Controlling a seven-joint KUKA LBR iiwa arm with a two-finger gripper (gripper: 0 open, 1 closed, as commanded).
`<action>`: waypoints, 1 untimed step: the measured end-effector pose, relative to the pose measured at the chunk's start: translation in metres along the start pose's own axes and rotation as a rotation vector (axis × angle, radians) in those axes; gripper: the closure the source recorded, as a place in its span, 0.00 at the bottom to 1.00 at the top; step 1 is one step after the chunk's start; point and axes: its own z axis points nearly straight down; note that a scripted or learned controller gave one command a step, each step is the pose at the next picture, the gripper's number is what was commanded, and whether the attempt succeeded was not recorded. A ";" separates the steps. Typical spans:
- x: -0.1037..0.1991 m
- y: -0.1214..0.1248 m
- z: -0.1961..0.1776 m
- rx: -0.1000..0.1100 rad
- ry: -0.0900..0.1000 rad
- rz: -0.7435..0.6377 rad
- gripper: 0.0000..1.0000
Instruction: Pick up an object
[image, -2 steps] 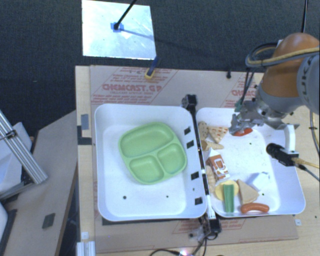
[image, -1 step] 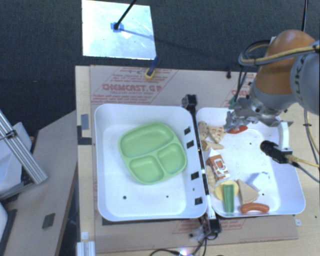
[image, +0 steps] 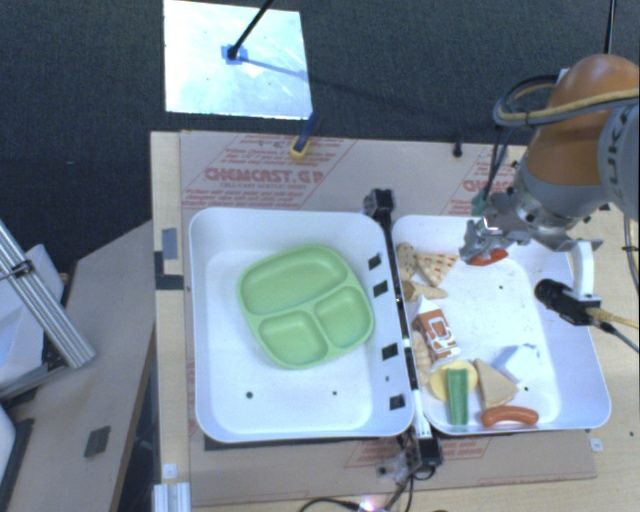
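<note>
The pincer (image: 484, 243) hovers at the right bin's (image: 570, 375) far edge, directly over a red piece (image: 489, 257); whether it is apart or together cannot be told. A clean pick likely means dropping straight down, clear of the nearby crackers (image: 432, 267).

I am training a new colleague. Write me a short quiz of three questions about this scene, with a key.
1. True or false: the green tray has three compartments.
2. Which bin holds the green tray: left bin or right bin?
3. Which item lies nearest the gripper? A) red piece B) sausage C) green stick

Key: 1 true. 2 left bin. 3 A.
</note>
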 end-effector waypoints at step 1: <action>0.005 0.006 0.019 0.003 0.000 -0.003 1.00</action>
